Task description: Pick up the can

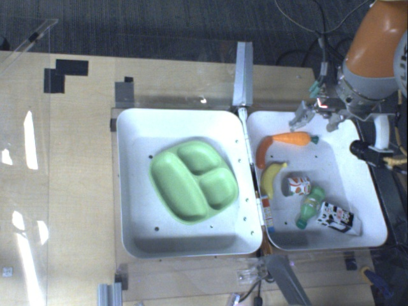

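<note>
The can point(297, 185), small and white with red-orange markings, lies in the middle of the right bin point(370, 234). It sits just right of a banana point(271, 177) and just above a green bottle point(308, 210). My gripper point(317, 118) hangs over the bin's far edge, above and to the right of a carrot point(293, 139). Its two fingers are spread open with nothing between them. The can is well in front of the gripper and apart from it.
A black-and-white carton point(336, 217) lies at the right bin's front right. An orange-red piece point(262, 150) lies left of the carrot. The left bin point(134, 234) holds a green divided plate point(194, 180). A metal divider point(243, 75) stands between the bins at the back.
</note>
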